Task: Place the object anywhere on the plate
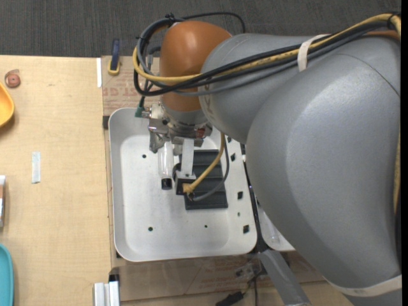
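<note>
At the far left edge of the frame you have an orange curved piece [4, 110] on the wooden bench [64, 126], with a small reddish disc [11, 78] above it in the upper left. Below these lies a short pale strip [36, 167], and a teal rim [4, 278] cuts in at the lower left. Either coloured edge could be the plate, but too little of each is in frame for you to tell. A blue tool [115, 53] sits just past the bench's top edge.

At centre is 1 white bin [137, 203]. Its bare floor carries only a few small dark dots. The gripper [168, 177] hangs low over the upper middle of this bin, pointing down. You cannot tell whether it is wide or narrow, or whether it holds anything. You cannot place the object either; it may lie hidden beneath the gripper or the arm.

Judging from this, the step in hand is the pick. Confirm a real hold before you lift, then rise straight up so the bin's wall is cleared.

To the right, the grey arm [319, 139] covers nearly all of bin 2 [275, 238] and blocks your view there. Any carry to the left must pass over the bin's left rim.
</note>
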